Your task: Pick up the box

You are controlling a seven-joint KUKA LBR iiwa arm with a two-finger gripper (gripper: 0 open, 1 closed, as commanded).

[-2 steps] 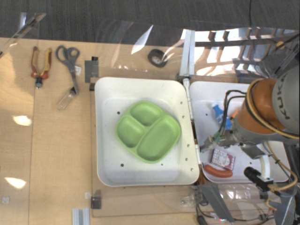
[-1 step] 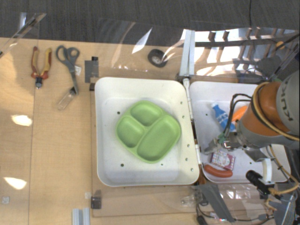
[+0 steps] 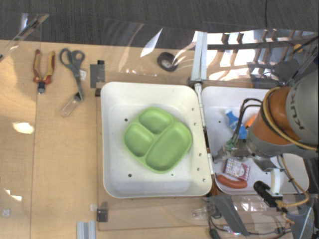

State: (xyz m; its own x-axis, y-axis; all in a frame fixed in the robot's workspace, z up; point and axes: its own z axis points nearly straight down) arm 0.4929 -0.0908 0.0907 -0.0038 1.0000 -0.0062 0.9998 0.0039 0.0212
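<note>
The grey arm's claw (image 3: 238, 151) is lowered into the right white bin (image 3: 215, 108); whether it is open or closed cannot be told. The small red-and-white box (image 3: 236, 169) is seen just below it, with a red sausage-shaped item (image 3: 232, 182) beyond the box. A green three-compartment plate (image 3: 158, 139) is seen left of it, in the left white bin (image 3: 117, 178).

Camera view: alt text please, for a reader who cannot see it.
The grey and orange arm reaches into the right bin, above a small red-and-white box beside a red sausage-shaped item and a blue object. The left bin holds a green divided plate.
</note>
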